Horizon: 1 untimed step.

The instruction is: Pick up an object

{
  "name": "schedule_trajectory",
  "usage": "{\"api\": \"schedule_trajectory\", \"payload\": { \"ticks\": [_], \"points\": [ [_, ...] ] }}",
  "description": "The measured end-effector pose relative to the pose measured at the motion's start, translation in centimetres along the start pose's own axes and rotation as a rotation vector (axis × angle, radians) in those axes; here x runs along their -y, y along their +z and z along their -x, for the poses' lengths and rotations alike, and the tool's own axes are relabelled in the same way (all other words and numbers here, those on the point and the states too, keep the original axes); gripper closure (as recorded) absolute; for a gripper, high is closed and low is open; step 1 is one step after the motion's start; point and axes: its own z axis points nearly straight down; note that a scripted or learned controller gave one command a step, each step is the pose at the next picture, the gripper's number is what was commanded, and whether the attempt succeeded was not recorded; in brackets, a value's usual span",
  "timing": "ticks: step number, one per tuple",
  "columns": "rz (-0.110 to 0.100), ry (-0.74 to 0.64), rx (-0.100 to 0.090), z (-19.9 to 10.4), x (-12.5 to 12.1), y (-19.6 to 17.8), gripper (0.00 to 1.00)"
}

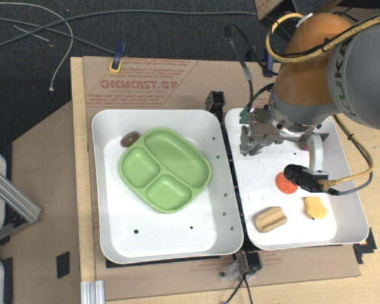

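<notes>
The arm (pixel 329 62), grey with an orange section above the wrist, is seen entering from the right and is positioned over the upper part of the right bin (pixel 266 195). The claw (pixel 256 141) is located near that bin's upper left corner, close to the wall shared with the left bin (pixel 158 239). Whether the claw is released or clenched cannot be told from this view; no object is seen between its parts.

Three candidate objects are found in the right bin, all below the claw and to its right. A red-orange round object (pixel 284 182) is partly covered by a black cable fitting (pixel 304 178). A tan bread-shaped piece (pixel 270 218) lies further below, near the bin's lower edge. A yellow piece (pixel 315 207) lies to the right of the tan piece and apart from it.

In the left bin, to the left of the claw, a green divided plate (pixel 165 169) with three compartments is placed. A small brown object (pixel 130 139) is seen touching or just beside the plate's upper left rim.

Both bins are carried on a cardboard-covered surface (pixel 145 81). A blue and yellow clip (pixel 118 57) is fixed at the cardboard's far edge, well to the claw's upper left.
</notes>
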Motion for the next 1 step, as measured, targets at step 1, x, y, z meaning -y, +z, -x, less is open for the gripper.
{"api": "schedule_trajectory", "payload": {
  "ticks": [1],
  "points": [
    [-0.003,0.000,0.000,-6.19,0.88,0.66,1.00]
  ]
}}
